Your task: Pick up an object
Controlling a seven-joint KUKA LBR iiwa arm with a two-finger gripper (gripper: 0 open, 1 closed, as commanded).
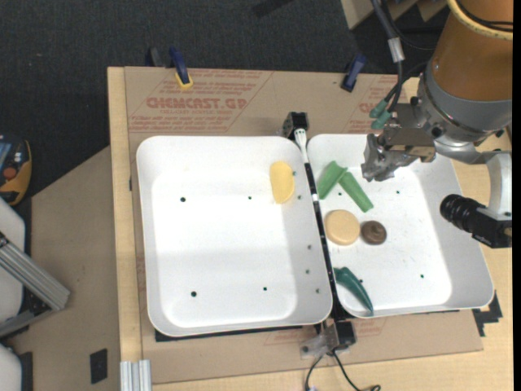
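My gripper [376, 172] hangs over the back of the right bin [431, 292], just right of two light green sticks [342, 182] that lie in a V. A round tan disc [342, 227] and a small brown disc [374, 233] rest in the middle of that bin. A dark teal curved piece [353, 287] lies near its front left corner. In the left bin [212, 300] a pale yellow oblong piece [282, 182] sits near the back right wall. I see nothing between the gripper's fingers.
The two bins meet along a black divider [313, 218]. Blue clamps [179, 66] hold the cardboard base at the back. A black cylinder [472, 214] juts over the right bin's right edge. The arm's orange band [480, 23] looms above the right bin.
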